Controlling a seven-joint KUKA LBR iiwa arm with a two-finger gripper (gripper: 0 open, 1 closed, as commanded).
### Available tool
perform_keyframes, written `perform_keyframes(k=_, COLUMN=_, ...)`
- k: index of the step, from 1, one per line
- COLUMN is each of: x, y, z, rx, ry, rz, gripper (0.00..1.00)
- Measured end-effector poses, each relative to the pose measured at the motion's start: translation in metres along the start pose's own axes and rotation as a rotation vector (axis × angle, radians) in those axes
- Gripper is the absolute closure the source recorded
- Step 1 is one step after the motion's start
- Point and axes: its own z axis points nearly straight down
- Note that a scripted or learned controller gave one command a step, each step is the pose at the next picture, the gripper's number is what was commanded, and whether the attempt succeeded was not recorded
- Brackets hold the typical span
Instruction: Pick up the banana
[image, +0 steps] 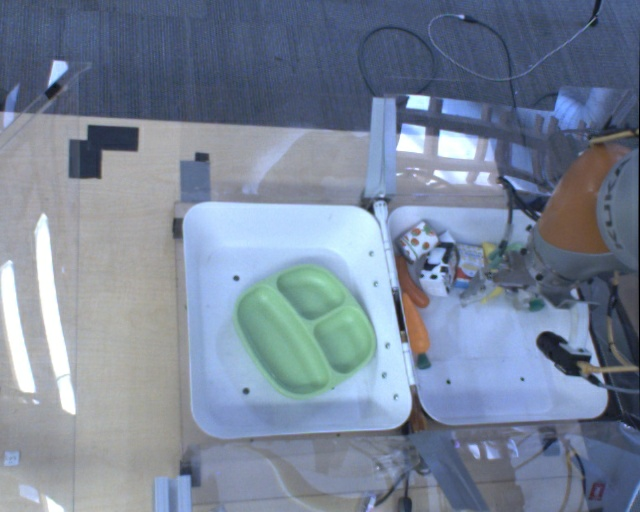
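Two shallow white bins sit side by side on the bench in the overhead camera view. The left bin carries one green plate with three compartments, and nothing lies on it. The right bin holds the clutter. Two orange carrots lie end to end along its left wall. One white spotted cube sits near its top left corner, with one black-and-white toy just beside it. A few small coloured bits next to the toy are too jumbled to count. One arm reaches in from the right, and its gripper hangs low over the upper middle of the right bin. From this angle I cannot tell whether the gripper is released or clenched, and nothing can be seen in its grasp. The one banana seems to be the thin yellow shape just left of the gripper, near the toy and mostly hidden, so its lie is uncertain. I judge the step in hand to be the approach and grasp, with the lift not yet made. The next move calls for centring over that yellow shape, clear of the toy and the small bits, closing firmly across its narrow side, and then rising straight up.
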Motion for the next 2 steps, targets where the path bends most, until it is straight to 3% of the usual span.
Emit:
perform_keyframes(k=1, x=-0.026, y=0.044, z=0.005, rx=-0.005, ry=0.011, rz=-0.187, gripper=0.0)
perform_keyframes(k=2, x=-0.027, y=0.046, z=-0.008, rx=-0.014, ry=0.002, rz=-0.189, gripper=1.0)
